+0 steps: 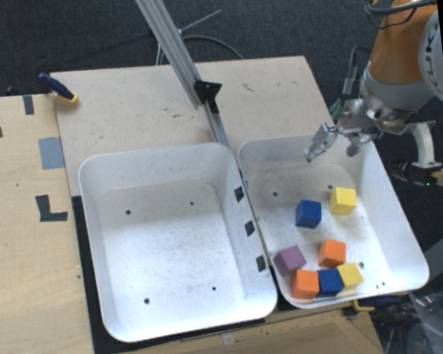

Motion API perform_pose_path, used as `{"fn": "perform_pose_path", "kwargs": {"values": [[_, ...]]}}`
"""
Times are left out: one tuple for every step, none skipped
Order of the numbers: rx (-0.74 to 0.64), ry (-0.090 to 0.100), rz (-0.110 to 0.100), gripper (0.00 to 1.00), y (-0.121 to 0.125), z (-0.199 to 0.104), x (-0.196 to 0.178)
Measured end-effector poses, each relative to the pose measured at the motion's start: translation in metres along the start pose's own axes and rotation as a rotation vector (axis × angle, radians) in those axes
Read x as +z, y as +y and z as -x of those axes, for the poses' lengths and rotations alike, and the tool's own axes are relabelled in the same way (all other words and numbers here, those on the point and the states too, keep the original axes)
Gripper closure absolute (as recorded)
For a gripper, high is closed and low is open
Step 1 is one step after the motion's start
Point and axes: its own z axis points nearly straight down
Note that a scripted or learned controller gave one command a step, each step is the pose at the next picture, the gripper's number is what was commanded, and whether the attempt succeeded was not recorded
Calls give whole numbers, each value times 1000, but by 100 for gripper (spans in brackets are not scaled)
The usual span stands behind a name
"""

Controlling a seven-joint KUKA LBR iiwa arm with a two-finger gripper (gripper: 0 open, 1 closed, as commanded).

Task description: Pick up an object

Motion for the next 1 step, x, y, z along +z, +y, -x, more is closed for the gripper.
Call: {"fn": "perform_pose_path", "kwargs": {"values": [[2, 0, -8, 0, -13, 33, 139]]}}
